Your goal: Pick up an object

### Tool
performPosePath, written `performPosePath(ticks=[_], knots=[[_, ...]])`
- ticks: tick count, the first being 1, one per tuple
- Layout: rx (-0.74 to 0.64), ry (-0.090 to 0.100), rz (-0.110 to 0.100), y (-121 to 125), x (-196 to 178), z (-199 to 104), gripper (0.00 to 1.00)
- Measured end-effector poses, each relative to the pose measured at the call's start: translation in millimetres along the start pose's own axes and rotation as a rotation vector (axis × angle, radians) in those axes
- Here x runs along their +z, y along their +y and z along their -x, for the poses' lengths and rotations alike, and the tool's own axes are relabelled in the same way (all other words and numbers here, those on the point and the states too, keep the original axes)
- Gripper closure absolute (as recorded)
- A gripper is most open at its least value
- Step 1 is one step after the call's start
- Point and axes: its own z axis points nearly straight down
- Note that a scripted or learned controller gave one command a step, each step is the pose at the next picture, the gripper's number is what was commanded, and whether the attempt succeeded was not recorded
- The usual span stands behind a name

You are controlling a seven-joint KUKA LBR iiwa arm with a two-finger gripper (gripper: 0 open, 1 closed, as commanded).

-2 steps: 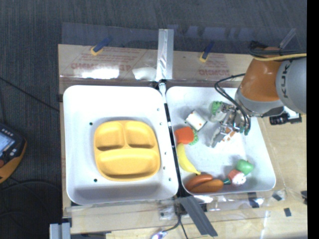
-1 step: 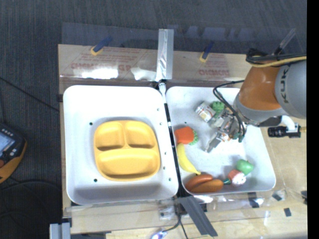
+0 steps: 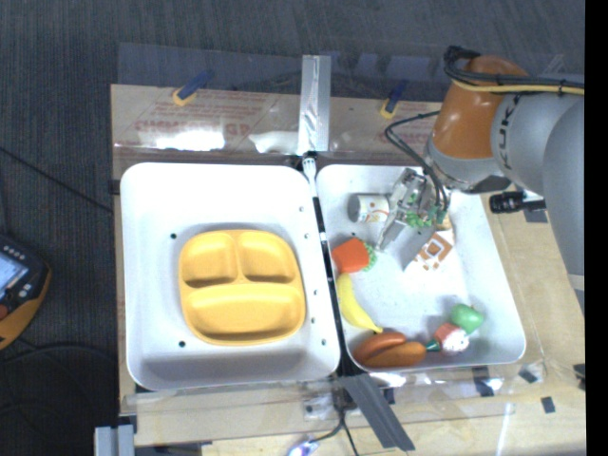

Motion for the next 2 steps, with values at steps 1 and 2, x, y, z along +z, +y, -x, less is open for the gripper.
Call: performPosePath(ticks=[1, 2], knots=[[-0.008, -0.011, 0.005, -56, 0, -18, 0.00], [0.165, -0.017, 0.011, -76, -1, -67, 0.00]])
